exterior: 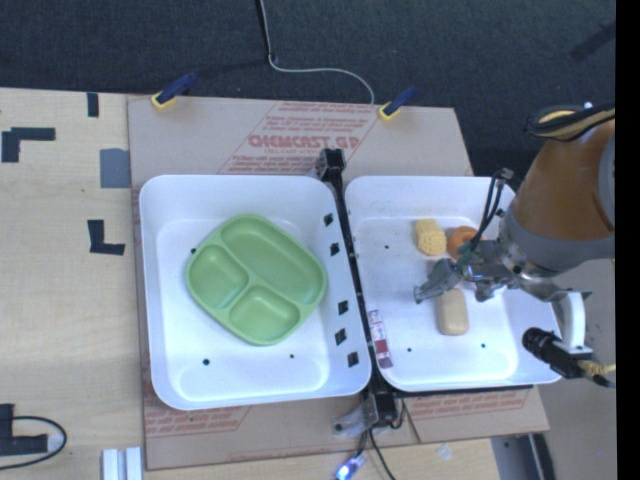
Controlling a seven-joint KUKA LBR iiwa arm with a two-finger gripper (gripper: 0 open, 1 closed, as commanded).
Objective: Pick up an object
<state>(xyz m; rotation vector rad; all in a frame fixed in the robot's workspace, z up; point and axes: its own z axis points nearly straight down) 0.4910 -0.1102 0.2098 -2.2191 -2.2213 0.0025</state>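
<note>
Low in the frame, the near rim of the right bin (450, 381) lay closest to the camera, and just above it inside that bin sat a tan bread-like piece (453, 314). The gripper (440, 286) hovered right over this piece's upper end, at centre right of the frame; whether it was open or closed could not be told from this angle, and nothing was visibly held.

Two more items crowded the same patch toward the upper right: a yellow corn-like piece (430, 236) and an orange ball (461, 239) just beside it, partly hidden by the arm. That closeness looked like the main risk. A descent slightly off line might have pushed the tan piece along the smooth bin floor instead of catching it, or nudged the orange ball, which would likely roll.

At left of the frame, the left bin (160, 268) held a green divided tray (257, 279) lying flat, well apart from the gripper.
</note>
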